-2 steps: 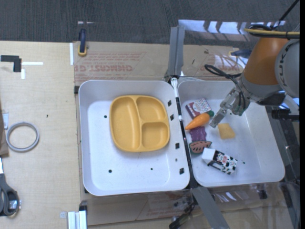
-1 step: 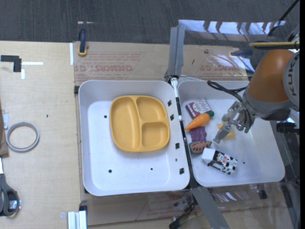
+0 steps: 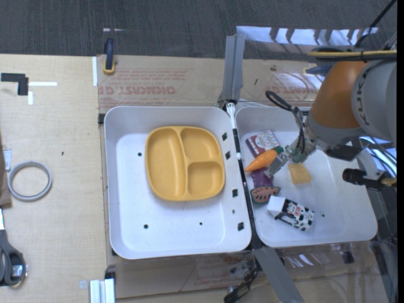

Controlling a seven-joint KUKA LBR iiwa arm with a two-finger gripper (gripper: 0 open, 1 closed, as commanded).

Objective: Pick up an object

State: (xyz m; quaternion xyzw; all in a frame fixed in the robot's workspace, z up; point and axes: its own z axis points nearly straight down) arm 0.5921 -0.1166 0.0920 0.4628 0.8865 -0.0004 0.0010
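Note:
The right bin point(image 3: 341, 223) holds several small things. An orange toy carrot point(image 3: 259, 161) lies at its left side, green top pointing right. Behind it is a purple-and-white packet point(image 3: 261, 142); in front of it lie a purple piece point(image 3: 261, 180) and a brown piece point(image 3: 264, 194). A yellow block point(image 3: 300, 174) rests mid-bin, and a white item with black patches point(image 3: 291, 212) lies near the front. My gripper point(image 3: 285, 159) hangs low over the bin, right at the carrot's green end and just left of the yellow block.
The left bin point(image 3: 126, 219) carries a yellow divided plate point(image 3: 185, 163). A metal rail point(image 3: 231, 74) runs between the bins at the back. On the bench to the left lie a grey tape ring point(image 3: 28, 180) and scissors point(image 3: 9, 265).

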